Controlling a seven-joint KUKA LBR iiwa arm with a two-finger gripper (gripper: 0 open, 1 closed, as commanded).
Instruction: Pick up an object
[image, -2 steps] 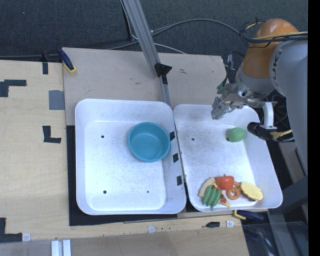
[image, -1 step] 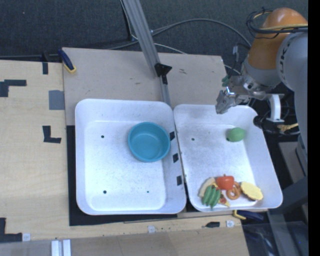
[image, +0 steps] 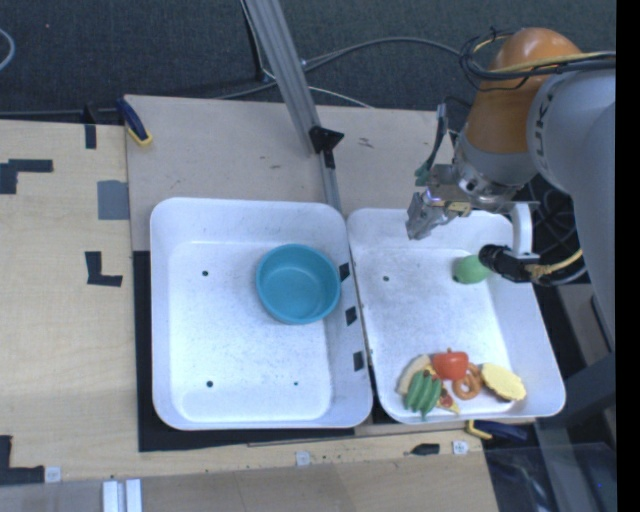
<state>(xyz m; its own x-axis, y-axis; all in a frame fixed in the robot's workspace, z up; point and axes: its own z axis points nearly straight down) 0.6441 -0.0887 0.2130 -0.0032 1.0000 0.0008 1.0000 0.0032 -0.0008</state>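
the end effector (image: 425, 222) is seen over the right bin (image: 400, 300) near its 12 o'clock rim; whether it is open or closed cannot be told. a green ball (image: 468, 269) is found just beside it at 4 o'clock. toy food (image: 455, 380) is heaped at the bin's 5 o'clock corner. a blue bowl (image: 297, 284) is set in the left bin (image: 200, 330).

Grey arm (image: 580, 120) with orange band and black cables.
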